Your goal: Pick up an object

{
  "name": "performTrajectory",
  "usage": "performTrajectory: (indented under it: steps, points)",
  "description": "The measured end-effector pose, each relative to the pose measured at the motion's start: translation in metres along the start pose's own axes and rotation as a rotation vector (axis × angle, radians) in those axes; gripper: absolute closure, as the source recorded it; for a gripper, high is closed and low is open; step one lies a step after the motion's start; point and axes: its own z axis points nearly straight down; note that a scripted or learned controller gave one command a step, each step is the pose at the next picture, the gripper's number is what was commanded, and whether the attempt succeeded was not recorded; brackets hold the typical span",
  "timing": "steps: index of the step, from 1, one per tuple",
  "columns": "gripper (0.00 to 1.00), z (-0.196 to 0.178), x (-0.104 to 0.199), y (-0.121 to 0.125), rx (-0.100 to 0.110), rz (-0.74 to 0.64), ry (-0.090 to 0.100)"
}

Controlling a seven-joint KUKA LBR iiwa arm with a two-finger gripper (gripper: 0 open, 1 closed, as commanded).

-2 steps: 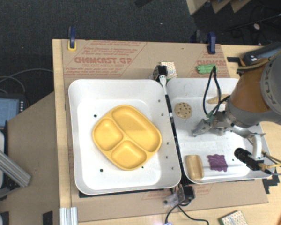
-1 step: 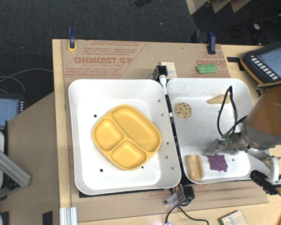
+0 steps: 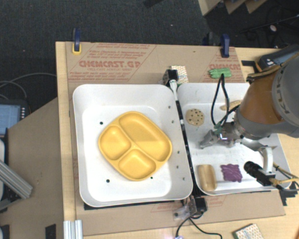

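Nearest the camera, a tan bread piece [image 3: 207, 177] and a purple grape bunch [image 3: 231, 172] lie along the right bin's [image 3: 197, 156] near edge, with a cookie [image 3: 194, 116] toward its far left. My gripper [image 3: 212, 139] hovers mid-bin. I cannot tell how wide my jaws are. Nothing looks lifted, so I judge the pick not yet done.

Dark, perhaps carpeted floor [image 3: 119, 14]

Yellow three-compartment plate [image 3: 134, 145] flat, skewed, mid left bin [image 3: 84, 133]; round cookie [image 3: 194, 116], purple lump [image 3: 231, 172], tan block [image 3: 207, 177] in right bin [image 3: 204, 96]
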Motion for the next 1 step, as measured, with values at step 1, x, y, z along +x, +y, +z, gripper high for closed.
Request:
performTrajectory:
  steps: [1]
  points:
    - [0.00, -0.0001, -0.0651, -0.0368, 0.008, 0.014, -0.002]
